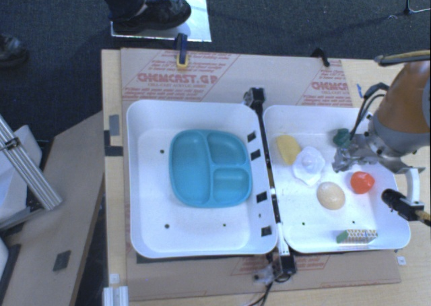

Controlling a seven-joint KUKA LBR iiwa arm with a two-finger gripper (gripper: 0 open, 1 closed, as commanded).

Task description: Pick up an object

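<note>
Down at the front of the right bin lies a small green and white block, the thing nearest us. Going from the left, the left bin holds a blue tray with three parts, lying flat near the middle. A black strip with clips runs between the two bins. Over in the right bin, a yellow thing lies close to that strip. Just beside it is a crumpled white thing. A tan egg sits just below the white thing. A red ball is next, near the egg. A small green thing sits near the back of the bin. The gripper hangs down between the green thing and the red ball, with the white thing just to its left. I cannot tell if its fingers are open or closed, and nothing shows between them. The grey and orange arm comes in from the right.
</note>
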